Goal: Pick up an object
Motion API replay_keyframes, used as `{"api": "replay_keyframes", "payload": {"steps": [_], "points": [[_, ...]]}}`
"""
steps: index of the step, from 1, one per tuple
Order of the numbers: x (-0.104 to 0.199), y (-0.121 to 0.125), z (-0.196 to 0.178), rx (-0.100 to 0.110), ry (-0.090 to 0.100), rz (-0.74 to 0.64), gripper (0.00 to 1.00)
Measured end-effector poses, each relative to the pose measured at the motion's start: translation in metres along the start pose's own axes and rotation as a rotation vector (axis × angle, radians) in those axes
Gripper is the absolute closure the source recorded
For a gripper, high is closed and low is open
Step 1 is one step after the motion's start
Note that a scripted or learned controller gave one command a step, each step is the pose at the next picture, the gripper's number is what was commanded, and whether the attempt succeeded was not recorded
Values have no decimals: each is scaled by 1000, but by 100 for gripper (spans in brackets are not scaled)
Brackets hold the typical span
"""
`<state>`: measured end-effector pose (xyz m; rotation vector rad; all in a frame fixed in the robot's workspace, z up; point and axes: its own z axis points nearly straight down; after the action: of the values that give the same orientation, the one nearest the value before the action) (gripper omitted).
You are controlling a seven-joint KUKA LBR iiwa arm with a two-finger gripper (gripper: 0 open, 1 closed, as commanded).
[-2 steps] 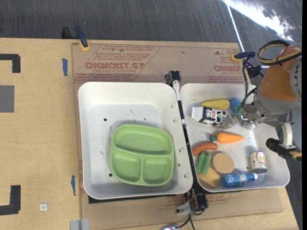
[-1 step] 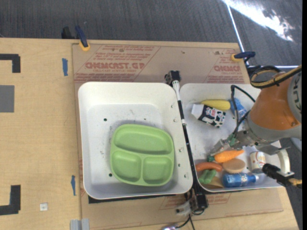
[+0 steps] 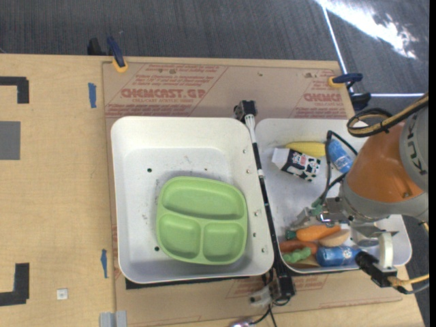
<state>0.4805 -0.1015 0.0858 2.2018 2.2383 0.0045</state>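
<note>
reaching low into the right bin, the gripper hovers just above the orange carrot in the pile at the bin's near edge; whether it is parted or closed on anything i cannot tell. 1 green divided tray sits in the left bin. the carrot looks like a light, stiff, smooth plastic toy, likely to roll or slip; take it across its thicker middle, clear of the blue item beside it.
</note>
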Motion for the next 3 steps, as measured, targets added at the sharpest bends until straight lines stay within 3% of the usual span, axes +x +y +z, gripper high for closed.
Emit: {"api": "replay_keyframes", "payload": {"steps": [1,2,3], "points": [[-7,77,-9,2,-1,34,0],[-6,137,1,1,-1,-40,0],[-6,137,-10,5,-2,-43,100]]}}
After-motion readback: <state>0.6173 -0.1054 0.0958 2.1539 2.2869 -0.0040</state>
